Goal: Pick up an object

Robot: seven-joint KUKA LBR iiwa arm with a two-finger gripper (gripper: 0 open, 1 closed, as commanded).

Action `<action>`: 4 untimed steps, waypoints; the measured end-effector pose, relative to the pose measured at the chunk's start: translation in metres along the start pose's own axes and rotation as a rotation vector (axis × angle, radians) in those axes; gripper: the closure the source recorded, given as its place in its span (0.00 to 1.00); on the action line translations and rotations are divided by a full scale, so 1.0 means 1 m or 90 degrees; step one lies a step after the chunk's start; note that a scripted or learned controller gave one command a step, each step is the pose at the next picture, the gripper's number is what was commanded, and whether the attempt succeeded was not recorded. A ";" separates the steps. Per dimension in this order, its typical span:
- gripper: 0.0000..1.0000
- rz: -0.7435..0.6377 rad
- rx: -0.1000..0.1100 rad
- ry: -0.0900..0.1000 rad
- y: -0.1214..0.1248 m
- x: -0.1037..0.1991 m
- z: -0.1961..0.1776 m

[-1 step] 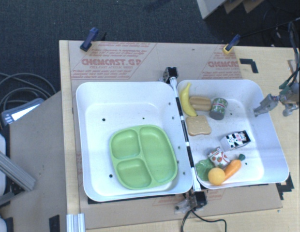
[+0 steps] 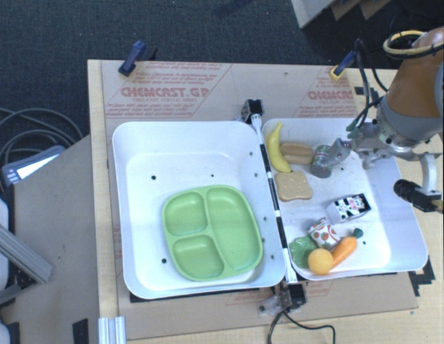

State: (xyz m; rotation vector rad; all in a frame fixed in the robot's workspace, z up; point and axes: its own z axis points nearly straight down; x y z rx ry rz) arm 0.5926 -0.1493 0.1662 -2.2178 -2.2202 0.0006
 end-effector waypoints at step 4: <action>1.00 0.000 -0.003 -0.001 0.047 0.088 -0.019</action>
